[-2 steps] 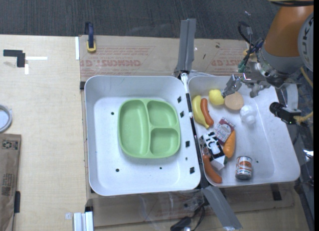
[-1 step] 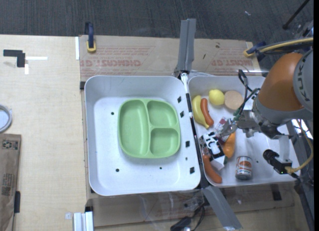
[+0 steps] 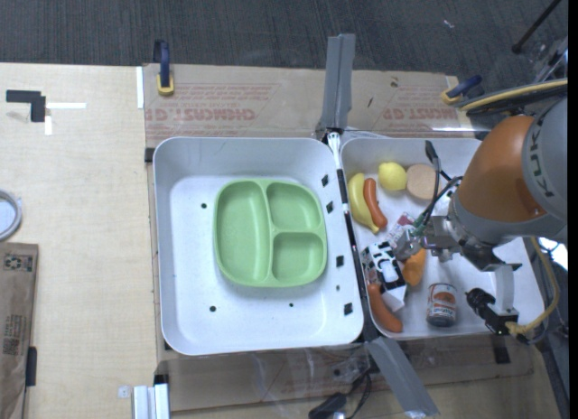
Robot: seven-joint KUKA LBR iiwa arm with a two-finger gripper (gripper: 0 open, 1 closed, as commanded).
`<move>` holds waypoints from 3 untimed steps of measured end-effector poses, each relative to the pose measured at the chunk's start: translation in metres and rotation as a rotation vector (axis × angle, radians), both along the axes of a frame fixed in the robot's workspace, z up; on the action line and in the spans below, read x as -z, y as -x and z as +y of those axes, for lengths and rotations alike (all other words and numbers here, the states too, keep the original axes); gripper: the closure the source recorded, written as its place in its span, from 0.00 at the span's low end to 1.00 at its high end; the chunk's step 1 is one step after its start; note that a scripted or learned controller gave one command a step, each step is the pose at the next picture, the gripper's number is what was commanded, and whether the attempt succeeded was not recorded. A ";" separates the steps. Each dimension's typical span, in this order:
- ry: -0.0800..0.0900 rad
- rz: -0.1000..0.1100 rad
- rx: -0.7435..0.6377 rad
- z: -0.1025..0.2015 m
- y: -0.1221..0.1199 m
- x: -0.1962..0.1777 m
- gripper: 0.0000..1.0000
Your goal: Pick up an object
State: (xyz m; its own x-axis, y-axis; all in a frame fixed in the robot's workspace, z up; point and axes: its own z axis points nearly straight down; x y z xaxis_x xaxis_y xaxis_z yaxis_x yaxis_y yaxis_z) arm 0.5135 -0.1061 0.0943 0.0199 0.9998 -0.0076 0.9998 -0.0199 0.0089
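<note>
- Orange and carrot-like, the likeliest object was seen in the right bin, just up and left of the can.
- Its long axis was judged to run roughly up and down the view, slightly tilted.
- The gripper was placed further up and left of the can, directly above the orange piece's upper end and very near it; contact could not be confirmed.
- Whether the gripper was open or closed could not be told amid the clutter.
- A black-and-white item was crowded left of the can, beside the orange piece, so a short descent was judged tight.
</note>
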 end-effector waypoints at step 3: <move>-0.006 0.014 -0.071 0.079 -0.016 -0.104 1.00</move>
